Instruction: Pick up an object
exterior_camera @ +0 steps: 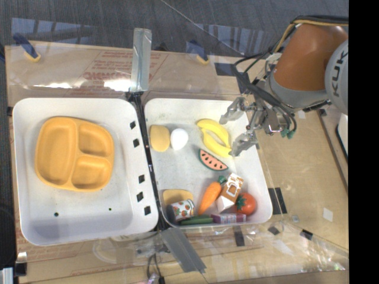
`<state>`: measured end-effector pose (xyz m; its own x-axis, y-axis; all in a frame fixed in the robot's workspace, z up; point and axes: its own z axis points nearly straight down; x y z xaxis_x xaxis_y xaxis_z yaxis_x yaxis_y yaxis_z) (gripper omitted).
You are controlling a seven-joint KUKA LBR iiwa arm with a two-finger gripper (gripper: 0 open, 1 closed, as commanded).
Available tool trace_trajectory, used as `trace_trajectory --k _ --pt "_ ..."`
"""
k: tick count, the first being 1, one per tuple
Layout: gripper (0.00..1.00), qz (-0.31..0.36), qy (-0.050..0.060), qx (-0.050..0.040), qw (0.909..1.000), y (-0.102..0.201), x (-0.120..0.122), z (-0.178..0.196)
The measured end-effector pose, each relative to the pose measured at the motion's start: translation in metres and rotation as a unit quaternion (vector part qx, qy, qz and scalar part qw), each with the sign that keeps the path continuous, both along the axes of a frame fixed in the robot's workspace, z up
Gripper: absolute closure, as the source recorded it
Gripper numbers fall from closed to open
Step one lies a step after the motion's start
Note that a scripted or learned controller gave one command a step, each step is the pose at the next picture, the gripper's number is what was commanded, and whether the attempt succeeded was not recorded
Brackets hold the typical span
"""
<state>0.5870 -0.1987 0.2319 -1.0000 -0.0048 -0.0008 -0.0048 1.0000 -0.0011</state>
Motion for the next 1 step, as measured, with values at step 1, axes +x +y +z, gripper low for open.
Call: trace_trajectory --k 1 --pt "0.0 0.014 -0.002 -0.0004 0.9999 0.0018 -0.0545 -0.1387"
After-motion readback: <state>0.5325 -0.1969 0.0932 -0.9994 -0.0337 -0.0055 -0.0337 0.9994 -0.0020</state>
